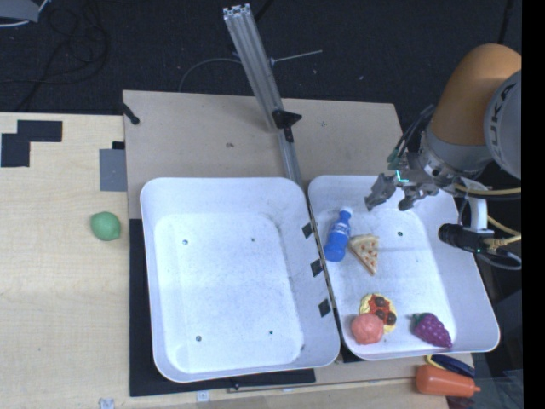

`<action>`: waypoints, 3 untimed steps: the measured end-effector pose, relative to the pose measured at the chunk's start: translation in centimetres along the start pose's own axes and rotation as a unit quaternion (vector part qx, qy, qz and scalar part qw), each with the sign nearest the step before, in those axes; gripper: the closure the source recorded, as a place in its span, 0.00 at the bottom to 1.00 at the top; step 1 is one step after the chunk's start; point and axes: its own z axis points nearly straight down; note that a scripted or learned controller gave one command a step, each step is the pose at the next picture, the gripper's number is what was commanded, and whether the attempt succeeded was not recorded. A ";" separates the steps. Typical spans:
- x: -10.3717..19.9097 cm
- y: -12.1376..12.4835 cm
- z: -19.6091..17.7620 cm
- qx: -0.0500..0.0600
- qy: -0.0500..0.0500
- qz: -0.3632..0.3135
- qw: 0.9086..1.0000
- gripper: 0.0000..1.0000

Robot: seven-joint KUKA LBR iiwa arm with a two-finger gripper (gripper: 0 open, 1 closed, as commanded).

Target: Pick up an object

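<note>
My gripper [395,199] hangs open over the back of the right bin [464,301], its two dark fingers spread with nothing between them. A blue bottle [338,235] lies to its lower left near the bin's left wall. A pizza slice [367,253] rests just right of the bottle. Nearer the front lie a red-and-yellow toy food [377,308], a pink-red round fruit [367,329] and a bunch of purple grapes [432,329].
The left bin [221,271] stands beside the right one. A green ball [106,226] lies on the bench at far left. An orange carrot-like object [444,383] sits outside the right bin's front edge. A metal rail [260,66] slants at the back.
</note>
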 end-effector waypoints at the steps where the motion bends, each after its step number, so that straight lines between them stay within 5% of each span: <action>1: 0.0 0.0 0.0 0.000 0.000 0.000 1.000 0.00; 3: -0.3 0.7 10.3 0.002 0.000 0.000 1.000 0.00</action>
